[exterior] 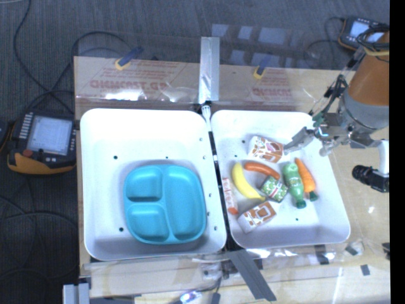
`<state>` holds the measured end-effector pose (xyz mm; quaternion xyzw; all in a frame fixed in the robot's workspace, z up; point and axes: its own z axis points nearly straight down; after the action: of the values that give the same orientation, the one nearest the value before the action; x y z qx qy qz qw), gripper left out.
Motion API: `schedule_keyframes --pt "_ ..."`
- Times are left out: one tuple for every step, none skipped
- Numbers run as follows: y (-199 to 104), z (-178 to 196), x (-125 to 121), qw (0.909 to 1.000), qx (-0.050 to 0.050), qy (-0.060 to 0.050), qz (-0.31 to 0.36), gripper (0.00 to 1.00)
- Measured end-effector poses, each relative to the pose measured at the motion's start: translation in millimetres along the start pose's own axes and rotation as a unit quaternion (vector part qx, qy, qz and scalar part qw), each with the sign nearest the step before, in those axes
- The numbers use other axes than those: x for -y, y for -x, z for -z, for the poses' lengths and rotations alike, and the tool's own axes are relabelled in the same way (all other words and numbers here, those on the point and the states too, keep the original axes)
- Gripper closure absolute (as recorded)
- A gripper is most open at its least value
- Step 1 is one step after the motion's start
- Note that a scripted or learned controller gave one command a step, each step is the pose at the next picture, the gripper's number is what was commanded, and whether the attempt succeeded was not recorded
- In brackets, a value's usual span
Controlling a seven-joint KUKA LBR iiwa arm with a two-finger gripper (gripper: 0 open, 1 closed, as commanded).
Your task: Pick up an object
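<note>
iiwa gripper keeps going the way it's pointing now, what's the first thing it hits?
Likely the white-and-orange carton at the back of the right bin. The gripper points left and down toward it. Height above the carton is unclear from this slant, so it might pass over.

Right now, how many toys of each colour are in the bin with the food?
Yellow: 1, the banana
Orange: 2, the carrot and the sausage
Green: 2, the bottle and the can
Red-and-white packets: 3
Total: 8
</note>
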<state>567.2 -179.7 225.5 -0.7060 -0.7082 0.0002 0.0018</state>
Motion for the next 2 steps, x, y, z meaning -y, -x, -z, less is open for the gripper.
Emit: schedule_keyframes --pt "40.6 -97.0 7.6 0.9998 -0.001 -0.001 0.019 0.0" --pt "34.2 -127.7 30.8 0.9996 -0.005 0.003 -0.026 0.0"
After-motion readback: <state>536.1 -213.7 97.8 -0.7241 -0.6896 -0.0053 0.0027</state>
